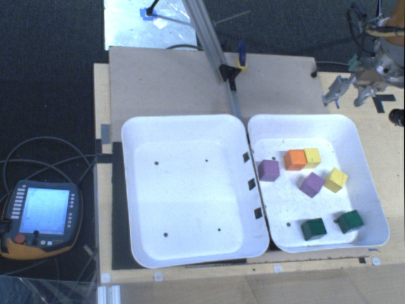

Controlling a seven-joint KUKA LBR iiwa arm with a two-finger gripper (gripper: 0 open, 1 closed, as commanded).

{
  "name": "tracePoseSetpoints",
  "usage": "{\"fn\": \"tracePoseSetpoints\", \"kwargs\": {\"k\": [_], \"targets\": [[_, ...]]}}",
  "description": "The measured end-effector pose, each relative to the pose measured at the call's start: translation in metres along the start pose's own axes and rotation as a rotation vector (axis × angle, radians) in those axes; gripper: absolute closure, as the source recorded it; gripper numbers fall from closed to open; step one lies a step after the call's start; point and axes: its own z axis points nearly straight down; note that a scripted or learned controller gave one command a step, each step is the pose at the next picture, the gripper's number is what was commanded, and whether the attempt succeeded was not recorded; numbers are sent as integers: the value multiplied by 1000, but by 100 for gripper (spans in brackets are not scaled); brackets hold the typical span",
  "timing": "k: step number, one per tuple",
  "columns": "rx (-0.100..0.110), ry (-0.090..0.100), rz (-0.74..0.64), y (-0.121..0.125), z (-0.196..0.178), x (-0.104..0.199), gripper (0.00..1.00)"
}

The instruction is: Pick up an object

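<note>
Above right bin far corner: claw, fingers spread, holding nothing.

Two white bins: left bin well away from the gripper, right bin just below it.

Seven blocks total, all in the right bin, below the gripper:
- 2 purple: purple block farthest left of the gripper, second purple block mid-bin
- 2 yellow: yellow block touching the orange one, second yellow block beside the mid-bin purple
- 1 orange block, among the nearest to the gripper
- 2 dark green: green block and second green block, farthest from the gripper

One teach pendant, far left of the gripper.
</note>
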Motion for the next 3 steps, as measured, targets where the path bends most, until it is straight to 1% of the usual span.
{"fn": "tracePoseSetpoints", "kwargs": {"k": [1,2,3], "targets": [[0,-1,1,0,0,0,0],[5,1,4,-6,58,-5,0],[4,1,1,-8,103,3,0]]}}
